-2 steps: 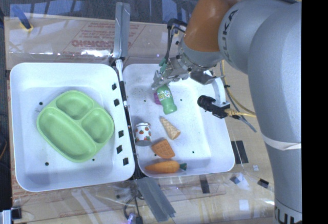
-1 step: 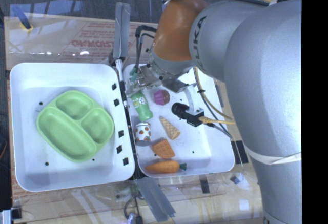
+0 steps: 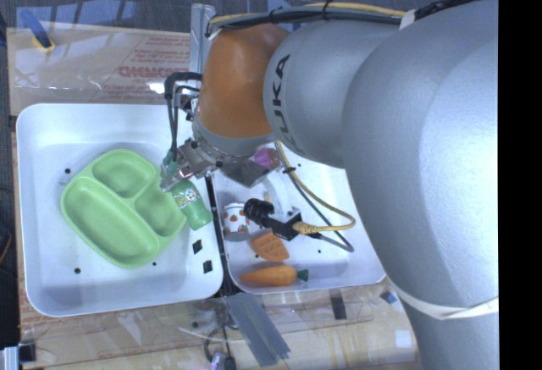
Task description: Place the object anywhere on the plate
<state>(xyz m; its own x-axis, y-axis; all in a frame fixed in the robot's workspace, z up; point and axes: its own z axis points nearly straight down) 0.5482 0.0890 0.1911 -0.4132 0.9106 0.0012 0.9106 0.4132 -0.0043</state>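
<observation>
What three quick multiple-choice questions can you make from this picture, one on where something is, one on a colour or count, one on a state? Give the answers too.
1. Where does the green plate lie?
A. in the left bin
B. in the right bin
C. on the bench outside the bins

2. How many compartments does the plate have?
A. one
B. three
C. five

3. How does the carrot lie in the right bin?
A. standing on end
B. flat on the bin floor
C. propped on the plate

Answers: 1 A, the plate sits on the floor of the left bin. 2 B, one long section and two smaller ones show. 3 B, it lies on its side near the bin's front wall.
</observation>
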